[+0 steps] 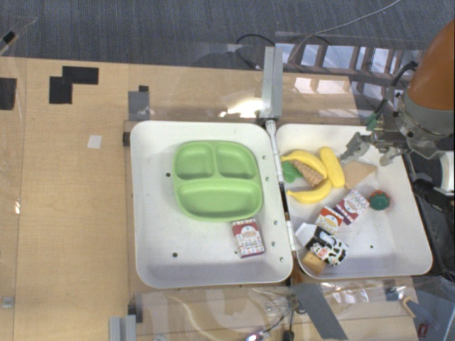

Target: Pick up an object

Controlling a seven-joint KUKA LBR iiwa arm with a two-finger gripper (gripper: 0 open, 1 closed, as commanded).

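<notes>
My gripper (371, 151) hangs over the back right part of the right bin (398, 251), open, with nothing between its fingers. A tan wedge (359, 173) lies just below and in front of it. To its left lie a yellow corn cob (331, 166), a banana (311, 192), a cone-shaped piece (306, 168) and a green item (290, 170). Further forward sit two red-and-white cartons (352, 206) (329, 220), a black-and-white carton (327, 248) and a red-and-green round piece (379, 200).
The left bin (153, 254) holds a green divided plate (217, 180) and a small red-and-white carton (247, 238) near its front right. A metal divider (270, 91) runs between the bins at the back. The arm's orange band (437, 69) is at the right edge.
</notes>
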